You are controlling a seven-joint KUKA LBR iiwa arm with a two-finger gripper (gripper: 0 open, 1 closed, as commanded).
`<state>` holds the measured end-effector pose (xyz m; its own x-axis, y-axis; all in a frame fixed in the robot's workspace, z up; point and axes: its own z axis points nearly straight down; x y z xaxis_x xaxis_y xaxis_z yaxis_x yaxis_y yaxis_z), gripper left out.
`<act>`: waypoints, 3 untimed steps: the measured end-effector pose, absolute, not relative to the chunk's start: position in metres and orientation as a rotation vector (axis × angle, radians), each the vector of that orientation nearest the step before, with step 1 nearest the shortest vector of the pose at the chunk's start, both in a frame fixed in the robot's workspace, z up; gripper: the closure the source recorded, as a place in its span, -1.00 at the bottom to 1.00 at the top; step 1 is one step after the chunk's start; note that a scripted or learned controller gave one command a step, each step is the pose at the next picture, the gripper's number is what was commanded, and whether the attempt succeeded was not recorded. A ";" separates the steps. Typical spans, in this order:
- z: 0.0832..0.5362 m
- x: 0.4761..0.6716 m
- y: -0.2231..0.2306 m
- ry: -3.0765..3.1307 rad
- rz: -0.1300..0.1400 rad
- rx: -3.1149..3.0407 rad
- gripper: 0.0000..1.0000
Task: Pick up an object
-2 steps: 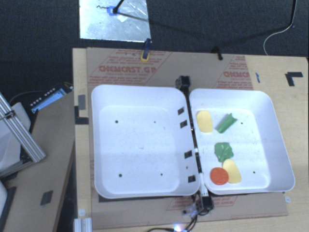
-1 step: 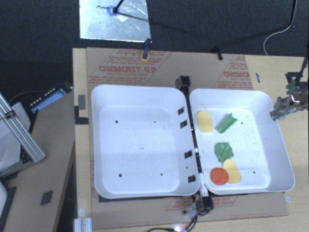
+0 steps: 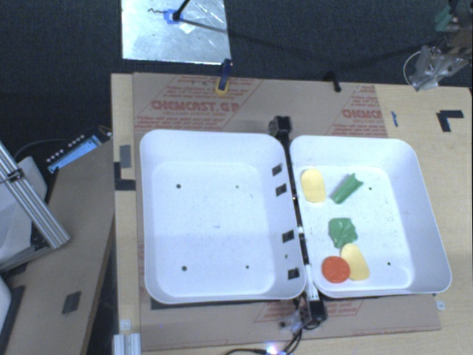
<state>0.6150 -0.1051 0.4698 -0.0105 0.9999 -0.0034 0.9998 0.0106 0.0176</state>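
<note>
The right-hand shallow white bin [image 3: 423, 198] carries all five candidates for the pick. A pale yellow rounded block [image 3: 313, 186] lies near the bin's inner wall towards its far edge, long axis running roughly from far edge to near edge. Just beside it, nearer the middle of the bin floor, a slim green wedge-shaped piece [image 3: 345, 188] lies on a slant, its upper end pointing towards the far right corner. Further towards the near edge sits a crumpled green leaf-like piece [image 3: 341, 231], and close to the near inner corner a round orange-red disc [image 3: 336, 270] touches a second pale yellow oval piece [image 3: 357, 262], which overlaps the disc's right side.

The left-hand white bin [image 3: 159, 198] adjoins it along a hinged black seam [image 3: 292, 213], and both rest on a brown cardboard sheet [image 3: 244, 98] over the bench.

The gripper [image 3: 432, 65] shows at the view's upper right, a pale metallic shape beyond the far right corner of the right bin and above the bench edge; it is too small and blurred to say how far its jaws stand apart, and nothing is seen in it.

Every object lies down and to the left of the gripper, across the bin. The slim green wedge and the yellow rounded block look nearest to it and stand free of neighbours, so either seems the easier pick; the touching disc and oval would probably be harder to separate cleanly.
</note>
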 end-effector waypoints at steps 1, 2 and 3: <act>0.514 0.537 -0.092 2.224 0.009 2.212 1.00; 0.536 0.492 -0.071 2.226 0.004 2.213 1.00; 0.535 0.493 -0.072 2.224 0.004 2.214 -1.00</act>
